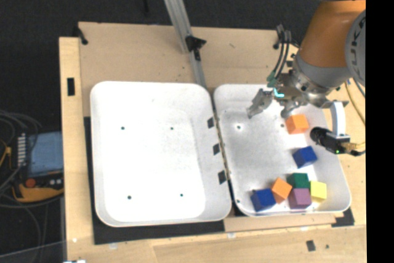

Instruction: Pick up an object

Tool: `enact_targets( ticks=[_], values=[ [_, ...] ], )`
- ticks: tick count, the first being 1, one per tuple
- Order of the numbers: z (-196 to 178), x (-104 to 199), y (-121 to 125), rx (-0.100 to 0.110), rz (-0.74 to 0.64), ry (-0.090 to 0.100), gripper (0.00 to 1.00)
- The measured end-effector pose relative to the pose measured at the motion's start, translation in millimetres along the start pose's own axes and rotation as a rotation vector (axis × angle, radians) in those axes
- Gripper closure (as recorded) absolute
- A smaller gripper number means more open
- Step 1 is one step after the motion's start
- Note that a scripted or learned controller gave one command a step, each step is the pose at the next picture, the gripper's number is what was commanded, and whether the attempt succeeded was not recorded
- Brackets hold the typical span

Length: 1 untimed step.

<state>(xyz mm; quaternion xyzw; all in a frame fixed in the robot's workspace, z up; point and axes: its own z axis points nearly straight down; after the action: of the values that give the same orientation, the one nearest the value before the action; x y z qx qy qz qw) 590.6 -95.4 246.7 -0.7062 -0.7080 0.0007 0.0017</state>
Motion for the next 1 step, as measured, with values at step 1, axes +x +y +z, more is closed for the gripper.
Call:
enact_targets(
  ticks=[1],
  values=[
    [-2.1, -0.3, 0.7, -0.005, 0.002, 0.0, 0.0]
  ],
)
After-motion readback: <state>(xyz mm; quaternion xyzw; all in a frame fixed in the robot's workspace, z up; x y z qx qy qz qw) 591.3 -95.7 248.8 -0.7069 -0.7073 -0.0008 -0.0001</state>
